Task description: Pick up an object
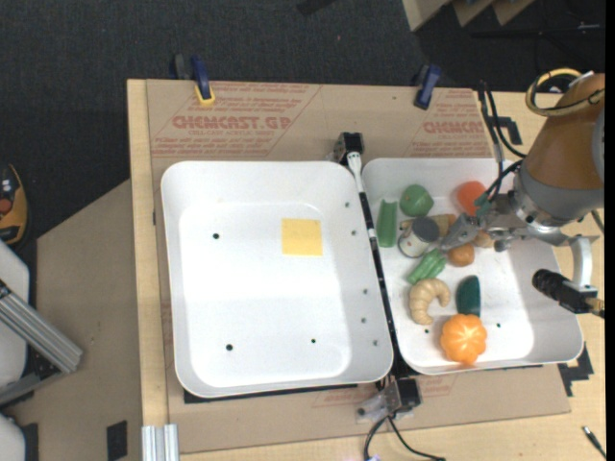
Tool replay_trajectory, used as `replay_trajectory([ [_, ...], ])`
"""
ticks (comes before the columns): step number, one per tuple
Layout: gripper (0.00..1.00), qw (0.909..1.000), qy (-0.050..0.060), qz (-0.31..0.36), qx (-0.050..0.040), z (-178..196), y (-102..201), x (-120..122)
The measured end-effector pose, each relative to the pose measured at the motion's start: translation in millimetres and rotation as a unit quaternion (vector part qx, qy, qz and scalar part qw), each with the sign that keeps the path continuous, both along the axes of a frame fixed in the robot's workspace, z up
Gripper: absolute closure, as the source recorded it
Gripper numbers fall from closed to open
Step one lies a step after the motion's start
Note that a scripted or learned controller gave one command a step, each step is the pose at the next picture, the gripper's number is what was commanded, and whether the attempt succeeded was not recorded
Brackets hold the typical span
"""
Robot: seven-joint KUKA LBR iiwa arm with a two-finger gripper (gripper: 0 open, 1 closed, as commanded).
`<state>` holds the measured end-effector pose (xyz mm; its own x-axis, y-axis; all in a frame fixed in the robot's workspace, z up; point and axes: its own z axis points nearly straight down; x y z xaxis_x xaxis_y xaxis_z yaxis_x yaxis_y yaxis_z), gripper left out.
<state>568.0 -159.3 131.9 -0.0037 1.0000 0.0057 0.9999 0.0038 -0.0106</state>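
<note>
My gripper [468,230] is low over the right bin [548,339], in the middle of its far half. Its tip sits among a cluster of items: a small brown piece [462,254] just below it, a red-orange ball [469,196] just behind it, and a grey round can [419,230] to its left. Nothing can be made out as held. A green ball [416,200], a green stick [387,222] and a green pod [426,265] lie further left. Nearer the front lie a beige curved piece [427,298], a dark green piece [468,295] and an orange tangerine [463,338].
The left bin [192,286] holds a flat yellow square [302,237]. The arm's grey wrist and orange band [567,157] overhang the right bin's far right corner. A black part [562,291] sticks out by that bin's right wall. Clamps and cables line the board's edges.
</note>
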Motion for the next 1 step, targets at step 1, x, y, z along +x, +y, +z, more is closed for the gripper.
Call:
replay_trajectory([
  [1, 0.0, 0.9999, -0.009, -0.003, -0.0045, -11.6, 16.6, 22.1],
])
